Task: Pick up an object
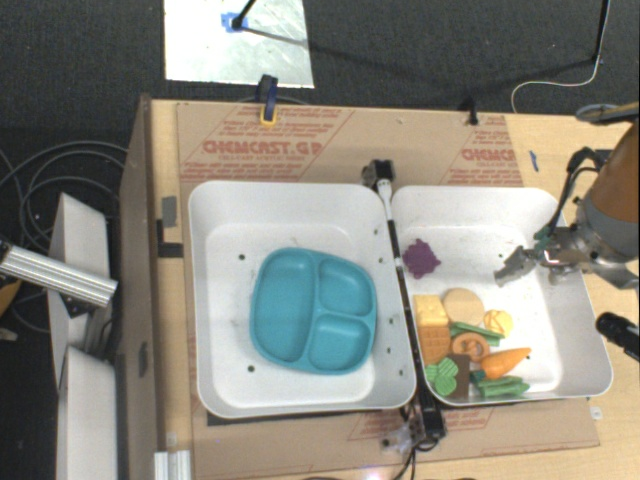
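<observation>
Toy food [468,346] heaped tight in right bin's [575,368] near corner, gripper [518,264] above bare floor, jaws apparently parted, holding nothing: likely to snag neighbours or slip.

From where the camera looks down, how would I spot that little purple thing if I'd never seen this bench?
Find the right-hand white bin, the one holding the pile of toy food. The purple piece lies in its upper left part, close to the wall shared with the other bin. It sits alone, apart from the pile below it, and nothing else there is purple.
</observation>
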Robot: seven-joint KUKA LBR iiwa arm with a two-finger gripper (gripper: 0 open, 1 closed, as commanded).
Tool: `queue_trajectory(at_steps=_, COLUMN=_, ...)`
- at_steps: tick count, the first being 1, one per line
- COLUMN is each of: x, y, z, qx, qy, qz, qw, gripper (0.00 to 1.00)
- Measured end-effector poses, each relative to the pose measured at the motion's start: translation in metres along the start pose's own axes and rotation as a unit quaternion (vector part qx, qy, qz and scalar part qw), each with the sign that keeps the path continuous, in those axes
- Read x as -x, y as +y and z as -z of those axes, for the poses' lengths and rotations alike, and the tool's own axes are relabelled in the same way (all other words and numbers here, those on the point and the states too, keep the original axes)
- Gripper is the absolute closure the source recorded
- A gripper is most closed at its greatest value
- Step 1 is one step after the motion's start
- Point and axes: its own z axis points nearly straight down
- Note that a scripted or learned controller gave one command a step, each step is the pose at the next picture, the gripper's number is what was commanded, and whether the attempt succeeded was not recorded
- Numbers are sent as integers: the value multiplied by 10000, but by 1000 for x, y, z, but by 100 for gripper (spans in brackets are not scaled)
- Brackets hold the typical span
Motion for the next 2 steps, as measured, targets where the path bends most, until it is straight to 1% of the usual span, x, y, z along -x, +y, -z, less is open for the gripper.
queue_trajectory(at_steps=1, x=-55, y=25, z=-78, qx=-25, qy=18, qz=28, qw=10000, gripper=0)
queue_trajectory(at_steps=2, x=-68, y=130, z=-109, qx=32, qy=1, qz=24, qw=10000, gripper=0)
